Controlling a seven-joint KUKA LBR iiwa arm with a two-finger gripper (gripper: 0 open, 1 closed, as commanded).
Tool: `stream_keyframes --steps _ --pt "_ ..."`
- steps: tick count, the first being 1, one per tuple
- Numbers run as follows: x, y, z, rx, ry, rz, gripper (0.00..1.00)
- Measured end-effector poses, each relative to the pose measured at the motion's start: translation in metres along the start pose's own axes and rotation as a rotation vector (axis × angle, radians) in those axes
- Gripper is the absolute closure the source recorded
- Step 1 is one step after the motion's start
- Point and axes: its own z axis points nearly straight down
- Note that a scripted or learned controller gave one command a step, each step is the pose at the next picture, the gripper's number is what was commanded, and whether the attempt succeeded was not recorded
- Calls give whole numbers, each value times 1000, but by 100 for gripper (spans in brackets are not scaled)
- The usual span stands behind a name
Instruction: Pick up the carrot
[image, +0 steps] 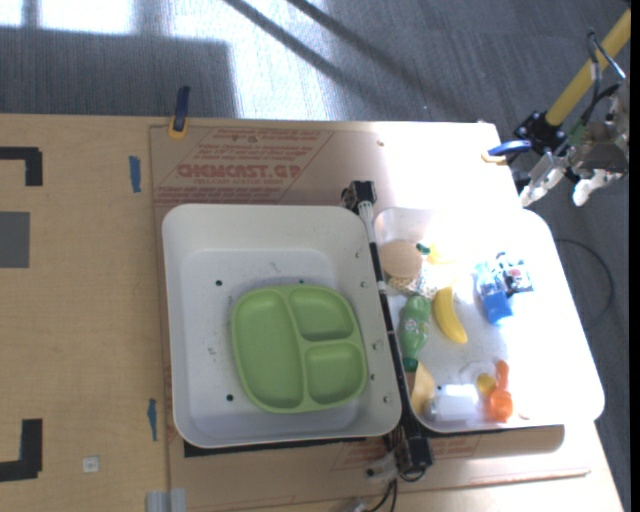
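Clearly we have a long way to go before any grasp: the gripper (560, 186) hangs off the far right corner of the worktop (80, 300), outside both bins, and its two pale fingers look spread wide with nothing between them. The carrot (497, 396) lies in the right bin (575, 345), down near that bin's front right corner, an orange lump with a smaller orange bit just above it. That corner worries us most. We judge that a descent aimed slightly off could land a finger on the bin's wall or rim instead of beside the carrot, and the shallow bin might shift or tip. A white block (455, 401) sits just beside the carrot on its left, so wide fingers could close on both, or nudge the block and roll the carrot away. The glare over the right bin washes out edges, and we cannot tell how the carrot is turned, so a grip across its long side might slip off. The banana (450, 316), the blue toy (497, 291) and the green toy (414, 326) lie farther back, well apart from the carrot, and seem less likely to get in the way. The left bin (190, 300) with its green plate (298, 346) plays no part, unless the arm swings wide.
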Motion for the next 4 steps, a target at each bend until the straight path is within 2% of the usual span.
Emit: stream_keyframes --steps 1,2,3,4 --pt "28 13 3 -4 -1 278 0" --pt "62 -37 112 15 3 478 0" --pt "96 -69 159 -6 1 483 0" --pt "112 -115 139 5 3 440 0"
